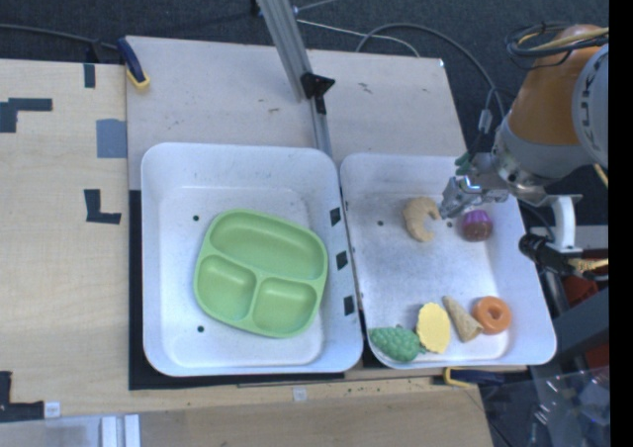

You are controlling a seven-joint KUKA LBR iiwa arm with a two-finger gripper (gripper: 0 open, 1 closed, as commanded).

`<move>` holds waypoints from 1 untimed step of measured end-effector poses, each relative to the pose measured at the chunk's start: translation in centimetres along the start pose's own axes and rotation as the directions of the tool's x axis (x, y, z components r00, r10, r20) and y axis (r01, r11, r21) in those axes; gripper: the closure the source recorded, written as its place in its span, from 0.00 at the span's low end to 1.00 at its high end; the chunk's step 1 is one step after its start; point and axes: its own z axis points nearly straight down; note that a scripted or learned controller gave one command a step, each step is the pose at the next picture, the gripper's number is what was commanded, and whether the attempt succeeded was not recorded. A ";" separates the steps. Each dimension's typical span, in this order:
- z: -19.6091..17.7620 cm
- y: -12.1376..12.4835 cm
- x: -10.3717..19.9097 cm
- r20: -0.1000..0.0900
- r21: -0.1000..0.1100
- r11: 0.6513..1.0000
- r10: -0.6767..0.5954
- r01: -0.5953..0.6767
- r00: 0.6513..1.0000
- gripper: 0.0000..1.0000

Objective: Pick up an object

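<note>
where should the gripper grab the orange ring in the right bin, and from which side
Judging by its pose, take the orange ring from straight above, fingers across one side of its band, one in the hole. It lies flat. Choose the right-hand side: the tan cone crowds its left.

Over in the left bin (158, 237) sits a green divided plate (261, 273), lying flat. A yellow-tipped blue clamp (133, 63) grips the counter (59, 237) up top, beside grey tape patches (111, 137).

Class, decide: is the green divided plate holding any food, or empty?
Empty: the green divided plate shows three bare compartments.
</note>
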 end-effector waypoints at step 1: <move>-4.8 0.1 0.0 0.000 -0.001 1.000 0.000 0.000 1.000 1.00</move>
